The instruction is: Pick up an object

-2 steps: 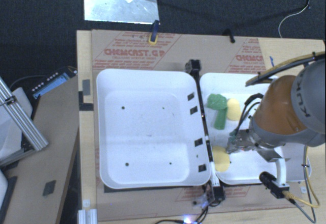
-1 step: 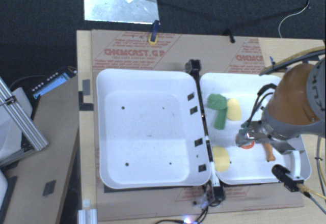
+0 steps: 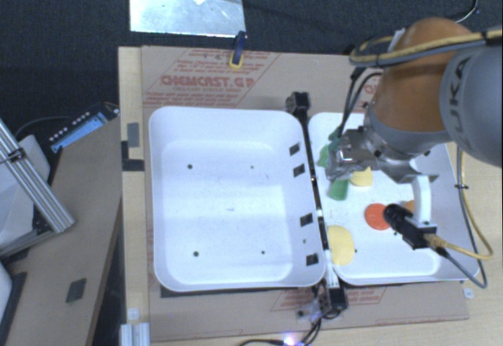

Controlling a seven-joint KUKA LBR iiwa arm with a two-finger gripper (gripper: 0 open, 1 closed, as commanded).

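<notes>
My gripper [image 3: 340,164] hangs low over the left part of the right bin [image 3: 385,267], under the grey arm with its orange band. A green object [image 3: 338,188] lies right beneath the gripper, with another green piece [image 3: 324,154] at its left. A pale yellow object [image 3: 361,177] sits just right of the gripper. Nearer the front lie an orange disc [image 3: 376,216] and a yellow round object [image 3: 340,241]. The arm's body hides the fingers.
The left bin [image 3: 228,199] stands beside the right bin, with a black clipped divider [image 3: 310,187] between them. A black cable unit [image 3: 409,228] hangs off the arm over the right bin. Cardboard lies under both bins.
</notes>
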